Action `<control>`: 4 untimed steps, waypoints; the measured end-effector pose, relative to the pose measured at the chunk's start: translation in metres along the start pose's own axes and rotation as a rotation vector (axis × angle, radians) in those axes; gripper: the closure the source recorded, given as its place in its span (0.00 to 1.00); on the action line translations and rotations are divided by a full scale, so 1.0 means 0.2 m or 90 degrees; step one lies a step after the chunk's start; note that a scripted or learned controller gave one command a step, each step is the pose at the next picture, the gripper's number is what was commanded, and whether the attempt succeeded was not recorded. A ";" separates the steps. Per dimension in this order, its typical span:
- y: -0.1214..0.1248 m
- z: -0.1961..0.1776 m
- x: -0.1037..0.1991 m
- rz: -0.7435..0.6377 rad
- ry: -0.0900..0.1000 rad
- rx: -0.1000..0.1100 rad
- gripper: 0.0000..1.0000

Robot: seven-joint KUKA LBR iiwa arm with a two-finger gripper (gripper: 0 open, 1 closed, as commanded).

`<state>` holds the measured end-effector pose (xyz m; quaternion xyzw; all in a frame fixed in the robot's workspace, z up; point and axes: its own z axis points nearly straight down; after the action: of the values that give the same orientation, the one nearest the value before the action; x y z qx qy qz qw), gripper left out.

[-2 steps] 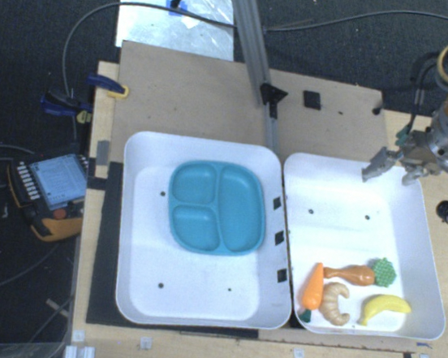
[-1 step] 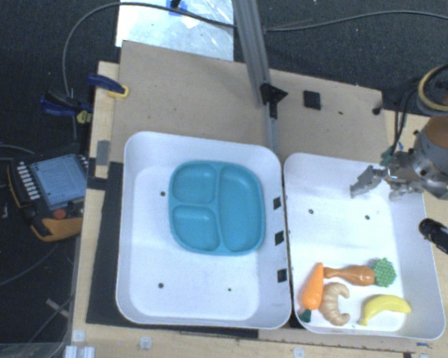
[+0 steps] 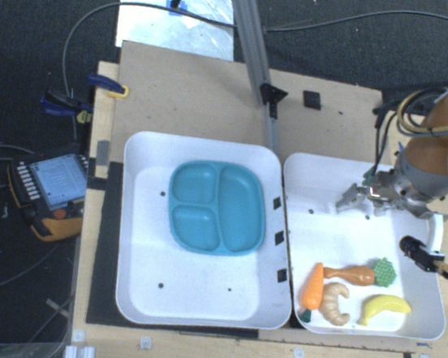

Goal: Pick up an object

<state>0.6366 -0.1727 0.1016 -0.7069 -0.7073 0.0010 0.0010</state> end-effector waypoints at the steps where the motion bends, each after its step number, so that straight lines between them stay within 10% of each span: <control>1: 0.01 -0.07 0.00 0.000 -0.001 -0.004 1.00; 4: 0.09 -0.96 -0.04 -0.004 -0.001 -0.007 1.00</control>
<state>0.6551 -0.1798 0.2942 -0.7048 -0.7094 -0.0022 -0.0035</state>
